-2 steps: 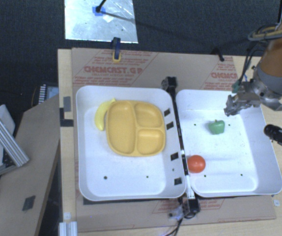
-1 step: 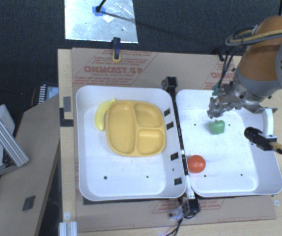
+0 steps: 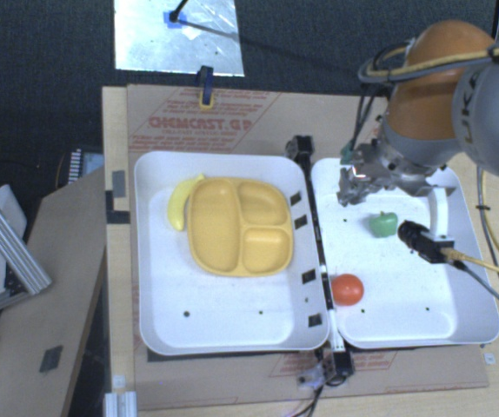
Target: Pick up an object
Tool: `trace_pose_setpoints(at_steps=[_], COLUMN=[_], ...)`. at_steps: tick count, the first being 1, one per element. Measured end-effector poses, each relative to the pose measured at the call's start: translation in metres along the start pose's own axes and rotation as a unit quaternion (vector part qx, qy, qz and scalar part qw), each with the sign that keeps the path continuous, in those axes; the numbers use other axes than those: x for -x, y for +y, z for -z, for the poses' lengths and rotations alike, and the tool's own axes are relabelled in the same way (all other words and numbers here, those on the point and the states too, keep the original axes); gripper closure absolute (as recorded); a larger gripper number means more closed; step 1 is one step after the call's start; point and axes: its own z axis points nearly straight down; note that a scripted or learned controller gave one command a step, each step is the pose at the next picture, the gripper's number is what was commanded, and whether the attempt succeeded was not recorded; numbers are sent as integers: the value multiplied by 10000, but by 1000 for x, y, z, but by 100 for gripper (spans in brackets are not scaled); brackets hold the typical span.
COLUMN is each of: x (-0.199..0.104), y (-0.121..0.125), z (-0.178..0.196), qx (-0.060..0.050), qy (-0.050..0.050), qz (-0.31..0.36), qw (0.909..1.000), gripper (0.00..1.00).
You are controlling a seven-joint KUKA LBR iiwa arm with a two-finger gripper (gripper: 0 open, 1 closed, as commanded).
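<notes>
In the right bin [image 3: 406, 320] a small green pepper-like toy [image 3: 383, 224] lies near the middle, and a red tomato-like ball [image 3: 347, 289] rests by the bin's left wall near the divider. My gripper [image 3: 351, 189] hangs over the far left part of the right bin, up and to the left of the green toy. Nothing shows between its fingers. In the left bin [image 3: 171, 311] a yellow divided plate [image 3: 236, 226] lies flat with a yellow banana [image 3: 180, 200] tucked against its left edge.
Black clips line the divider [image 3: 312, 233] between the bins. Both bins sit on a cardboard sheet [image 3: 206, 120]. A shiny metal sheet [image 3: 178, 24] lies beyond the bench. The arm's orange band [image 3: 441, 68] looms over the right bin's far edge.
</notes>
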Motion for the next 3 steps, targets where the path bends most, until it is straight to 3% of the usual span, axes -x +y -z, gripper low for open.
trace_pose_setpoints(at_steps=[2,3], x=[-105,-101], y=[0,0], z=[-7,-7], qx=[-3,-3], qy=[1,-9], qz=[-3,-30], qw=[10000,10000], gripper=[100,0])
